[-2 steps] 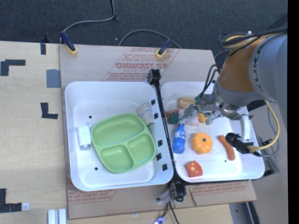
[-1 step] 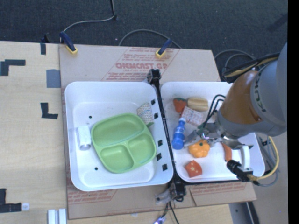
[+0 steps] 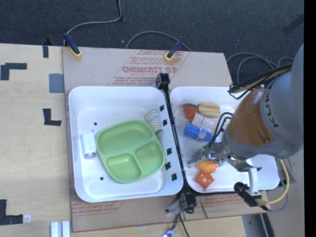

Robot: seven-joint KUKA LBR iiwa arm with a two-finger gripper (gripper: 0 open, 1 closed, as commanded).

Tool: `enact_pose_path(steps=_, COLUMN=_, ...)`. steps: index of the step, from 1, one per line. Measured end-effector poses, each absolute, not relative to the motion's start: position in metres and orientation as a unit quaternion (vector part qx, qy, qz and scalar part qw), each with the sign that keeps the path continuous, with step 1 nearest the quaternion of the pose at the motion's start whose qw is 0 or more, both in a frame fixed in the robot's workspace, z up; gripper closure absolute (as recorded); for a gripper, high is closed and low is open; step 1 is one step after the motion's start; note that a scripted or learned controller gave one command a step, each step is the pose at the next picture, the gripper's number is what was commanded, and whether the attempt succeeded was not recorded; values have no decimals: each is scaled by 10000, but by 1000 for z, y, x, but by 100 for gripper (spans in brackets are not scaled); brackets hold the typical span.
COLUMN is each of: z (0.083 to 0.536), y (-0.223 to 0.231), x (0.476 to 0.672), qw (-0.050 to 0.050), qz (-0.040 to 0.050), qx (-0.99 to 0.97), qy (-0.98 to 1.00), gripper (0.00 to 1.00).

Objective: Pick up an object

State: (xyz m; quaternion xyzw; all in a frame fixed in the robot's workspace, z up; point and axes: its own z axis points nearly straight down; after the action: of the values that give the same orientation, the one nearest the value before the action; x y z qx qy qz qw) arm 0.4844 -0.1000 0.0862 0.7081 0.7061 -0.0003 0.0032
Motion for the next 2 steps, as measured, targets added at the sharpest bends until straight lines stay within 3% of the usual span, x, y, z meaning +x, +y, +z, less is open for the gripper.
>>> enact_pose_path(steps=2, z=86, y=-99, x=485, qw=21, qz=11, qx=7069, qy=7073, gripper=0)
